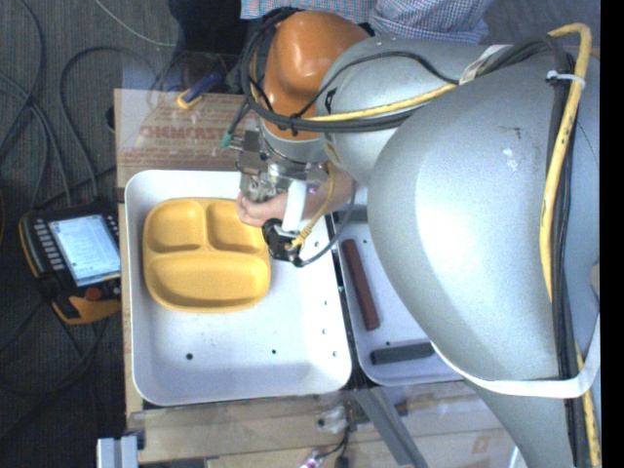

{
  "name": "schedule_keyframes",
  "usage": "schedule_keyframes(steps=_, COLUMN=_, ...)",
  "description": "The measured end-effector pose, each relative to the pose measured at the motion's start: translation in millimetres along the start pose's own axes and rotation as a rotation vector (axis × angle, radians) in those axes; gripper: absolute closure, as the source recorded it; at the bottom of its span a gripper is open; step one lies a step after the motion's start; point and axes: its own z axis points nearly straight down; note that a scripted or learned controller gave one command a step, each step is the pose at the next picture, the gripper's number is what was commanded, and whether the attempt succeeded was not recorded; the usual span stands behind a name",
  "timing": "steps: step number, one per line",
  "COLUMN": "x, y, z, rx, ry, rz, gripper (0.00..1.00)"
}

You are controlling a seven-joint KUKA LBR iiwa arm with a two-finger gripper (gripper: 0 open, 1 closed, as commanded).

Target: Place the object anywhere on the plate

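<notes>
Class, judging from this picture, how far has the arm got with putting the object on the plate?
Done: the gripper hangs over the yellow three-compartment plastic plate's upper right corner. In hand: something pale pink shows beneath it; whether gripped, unclear. Left: setting it down and letting go.

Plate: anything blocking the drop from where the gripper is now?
Nothing visible. The gripper hangs at the upper right edge of the yellow plate in the left bin, with something pinkish at its tip. The plate's three compartments look bare. The brown bar lies in the right bin, out of the way.
</notes>
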Motion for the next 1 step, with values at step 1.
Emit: schedule_keyframes(steps=1, x=-0.8, y=-9.4, z=14.8, rx=0.035, ry=-0.011, rz=-0.002, gripper=0.0)
